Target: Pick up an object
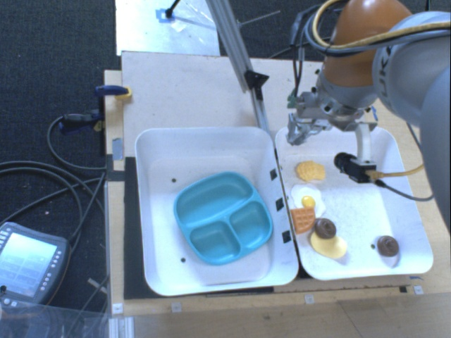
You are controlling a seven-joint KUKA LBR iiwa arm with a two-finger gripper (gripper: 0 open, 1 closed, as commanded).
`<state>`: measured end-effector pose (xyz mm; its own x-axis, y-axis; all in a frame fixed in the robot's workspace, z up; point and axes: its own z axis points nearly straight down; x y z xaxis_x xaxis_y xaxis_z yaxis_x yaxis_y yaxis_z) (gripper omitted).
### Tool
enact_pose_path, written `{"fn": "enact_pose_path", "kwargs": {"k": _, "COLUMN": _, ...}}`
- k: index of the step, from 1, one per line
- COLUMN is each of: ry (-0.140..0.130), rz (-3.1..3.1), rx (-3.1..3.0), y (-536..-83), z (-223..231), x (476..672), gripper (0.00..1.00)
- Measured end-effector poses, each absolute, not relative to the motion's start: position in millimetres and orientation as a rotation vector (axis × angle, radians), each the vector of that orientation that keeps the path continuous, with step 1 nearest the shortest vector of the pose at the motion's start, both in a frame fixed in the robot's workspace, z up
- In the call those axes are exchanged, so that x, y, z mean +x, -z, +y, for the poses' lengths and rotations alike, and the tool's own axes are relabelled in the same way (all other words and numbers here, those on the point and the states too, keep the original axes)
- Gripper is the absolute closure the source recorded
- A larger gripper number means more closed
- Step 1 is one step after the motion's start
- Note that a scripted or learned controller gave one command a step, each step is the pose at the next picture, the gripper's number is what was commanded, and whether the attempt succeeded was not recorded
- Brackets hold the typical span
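Note:
My gripper (297, 134) hangs over the back left corner of the right bin (407, 189), a little above and behind a round tan cookie (310, 170). Nothing shows between its fingers. Nearer the front lie a fried egg (308, 200), a small waffle piece (303, 220), a brown chocolate donut (325, 227) resting on a yellow slice (331, 246), and a second brown donut (387, 245) at the front right.
The left bin (151, 189) holds a blue three-compartment plate (223, 217). A slanted metal pole (236, 44) crosses the bench behind the bins. A black cable plug (352, 166) hangs beside the arm over the right bin.

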<state>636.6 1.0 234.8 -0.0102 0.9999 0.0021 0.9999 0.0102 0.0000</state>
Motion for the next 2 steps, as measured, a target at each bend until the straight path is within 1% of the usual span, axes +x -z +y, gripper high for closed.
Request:
{"fn": "enact_pose_path", "kwargs": {"k": 1, "ry": 0.002, "rz": -2.232, "rx": -2.207, "y": -242, "z": 48, "x": 615.7, "gripper": 1.00}}
{"fn": "enact_pose_path", "kwargs": {"k": 2, "ry": -0.001, "rz": -2.230, "rx": -2.208, "y": -230, "z": 90, "x": 575.3, "gripper": 1.00}}
